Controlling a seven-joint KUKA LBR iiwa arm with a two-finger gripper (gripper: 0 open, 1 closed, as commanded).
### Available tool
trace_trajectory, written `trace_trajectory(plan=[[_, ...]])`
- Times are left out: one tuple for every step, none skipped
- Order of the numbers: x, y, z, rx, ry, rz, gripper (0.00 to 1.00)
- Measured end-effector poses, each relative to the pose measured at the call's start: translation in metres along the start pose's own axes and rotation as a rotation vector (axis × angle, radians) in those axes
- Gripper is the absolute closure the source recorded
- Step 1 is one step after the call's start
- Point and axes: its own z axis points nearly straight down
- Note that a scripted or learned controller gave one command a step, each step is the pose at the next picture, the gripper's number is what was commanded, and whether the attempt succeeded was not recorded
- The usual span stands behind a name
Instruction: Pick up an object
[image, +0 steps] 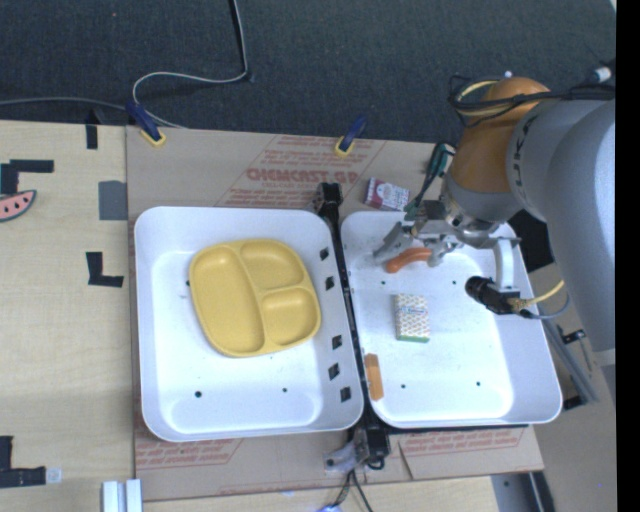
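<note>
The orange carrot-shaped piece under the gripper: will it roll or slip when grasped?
The carrot-shaped piece looks rounded and tapered, so it may roll sideways or squirt out. It appears small and probably light, lying flat in the right bin.

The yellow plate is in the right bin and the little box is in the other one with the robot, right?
Not quite. The camera view shows the yellow plate in the left bin. The box lies in the right bin, where the tool is.

I saw the bench (60, 330) carrying a cardboard sheet (290, 170); on it the left bin (160, 330) and the right bin (520, 380) stood touching.
</note>
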Motion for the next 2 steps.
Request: trace_trajectory(plan=[[0.0013, 0.0001, -0.0093, 0.000, 0.002, -0.001, 1.00], [0.0012, 0.0000, -0.0091, 0.001, 0.002, -0.001, 0.00]])
